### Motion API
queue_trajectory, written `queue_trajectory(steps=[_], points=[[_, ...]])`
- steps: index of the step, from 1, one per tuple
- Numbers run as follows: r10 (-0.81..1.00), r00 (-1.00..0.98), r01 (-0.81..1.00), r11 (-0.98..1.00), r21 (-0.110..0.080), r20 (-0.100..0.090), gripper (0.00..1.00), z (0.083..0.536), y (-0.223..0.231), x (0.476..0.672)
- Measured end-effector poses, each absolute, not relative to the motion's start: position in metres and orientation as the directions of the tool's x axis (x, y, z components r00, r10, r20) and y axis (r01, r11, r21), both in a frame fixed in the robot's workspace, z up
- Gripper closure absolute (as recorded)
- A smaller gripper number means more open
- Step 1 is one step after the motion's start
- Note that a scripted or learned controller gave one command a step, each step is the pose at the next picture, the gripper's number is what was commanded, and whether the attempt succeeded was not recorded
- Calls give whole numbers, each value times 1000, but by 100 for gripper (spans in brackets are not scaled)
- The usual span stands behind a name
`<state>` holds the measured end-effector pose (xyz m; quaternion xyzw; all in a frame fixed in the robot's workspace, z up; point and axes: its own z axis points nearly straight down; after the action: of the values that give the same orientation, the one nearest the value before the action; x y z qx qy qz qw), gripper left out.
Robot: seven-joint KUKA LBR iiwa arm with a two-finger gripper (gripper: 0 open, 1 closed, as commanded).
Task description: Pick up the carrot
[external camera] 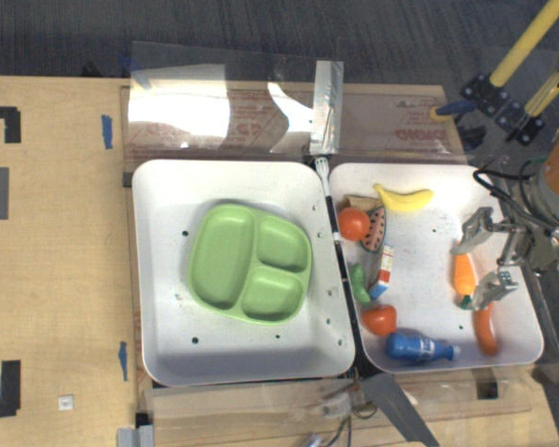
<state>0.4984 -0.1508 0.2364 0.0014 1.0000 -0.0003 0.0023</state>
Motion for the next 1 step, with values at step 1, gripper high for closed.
queue_trajectory(steps=[1], points=[[2, -1000, 2, 1000, 2, 5, 0, 130, -210, 552]])
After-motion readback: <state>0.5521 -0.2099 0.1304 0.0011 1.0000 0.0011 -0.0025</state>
